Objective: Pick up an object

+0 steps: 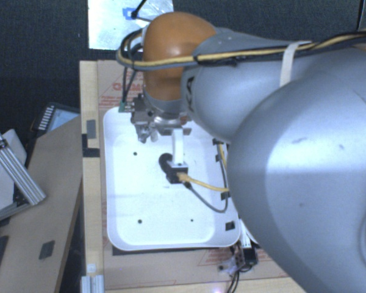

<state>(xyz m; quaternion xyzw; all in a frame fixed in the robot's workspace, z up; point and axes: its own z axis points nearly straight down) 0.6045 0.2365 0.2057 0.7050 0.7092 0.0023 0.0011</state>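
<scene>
My gripper (147,133) hangs below the orange wrist band, over the far part of the left white bin (134,194), close to its back left corner. The bin floor around and in front of the gripper is bare white plastic with a few small dark dots. The arm's grey bulk covers the right half of the view and whatever lies under it.
The bin rests on a brown cardboard sheet (91,182) on the bench. A metal frame piece (12,170) and a dark device (46,118) lie off to the left. A shiny foil sheet (113,14) sits at the back.
</scene>
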